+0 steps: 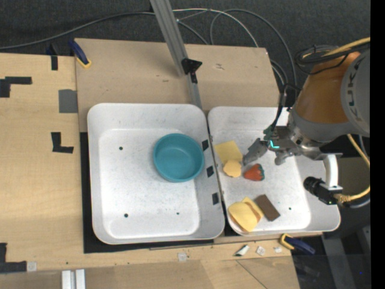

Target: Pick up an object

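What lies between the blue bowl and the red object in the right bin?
In the camera view, between the blue bowl and the red object lie the bins' adjoining rims and two yellow pieces, one flat, one rounded.

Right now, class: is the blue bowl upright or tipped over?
Upright. The blue bowl in the left bin shows its open mouth and inner floor to the overhead camera.

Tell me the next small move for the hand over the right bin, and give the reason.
Probably a short descent onto the small red strawberry-like object. The hand sits just above it in the right white bin, near the pale yellow rounded piece, and nothing shows between its fingers yet. Lowering straight should keep it off the yellow piece.
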### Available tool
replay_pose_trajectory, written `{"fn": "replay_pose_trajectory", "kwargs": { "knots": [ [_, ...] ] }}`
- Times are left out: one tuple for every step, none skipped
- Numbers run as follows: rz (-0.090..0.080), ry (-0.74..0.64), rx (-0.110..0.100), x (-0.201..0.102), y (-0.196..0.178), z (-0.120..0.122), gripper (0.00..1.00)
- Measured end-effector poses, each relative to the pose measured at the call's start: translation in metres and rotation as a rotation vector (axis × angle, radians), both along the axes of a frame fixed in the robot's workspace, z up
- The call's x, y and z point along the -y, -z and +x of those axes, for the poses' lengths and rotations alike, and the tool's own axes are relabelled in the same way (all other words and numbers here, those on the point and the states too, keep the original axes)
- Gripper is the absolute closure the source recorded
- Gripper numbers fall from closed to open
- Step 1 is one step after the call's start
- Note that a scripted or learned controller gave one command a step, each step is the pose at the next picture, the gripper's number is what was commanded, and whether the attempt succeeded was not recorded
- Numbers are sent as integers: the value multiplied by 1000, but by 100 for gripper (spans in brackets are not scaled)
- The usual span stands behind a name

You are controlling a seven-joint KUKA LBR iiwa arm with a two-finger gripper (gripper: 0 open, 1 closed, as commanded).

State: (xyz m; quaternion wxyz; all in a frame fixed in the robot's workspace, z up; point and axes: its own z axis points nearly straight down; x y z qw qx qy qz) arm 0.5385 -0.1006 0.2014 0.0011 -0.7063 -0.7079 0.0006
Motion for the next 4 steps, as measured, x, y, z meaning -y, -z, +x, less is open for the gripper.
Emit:
{"fn": "replay_pose_trajectory", "kwargs": {
  "knots": [
    [0,1,-5,1,44,-5,0],
    [0,2,-6,6,97,-16,0],
    [-1,1,1,6,112,-16,0],
    [0,0,0,5,102,-16,100]
  ]
}}
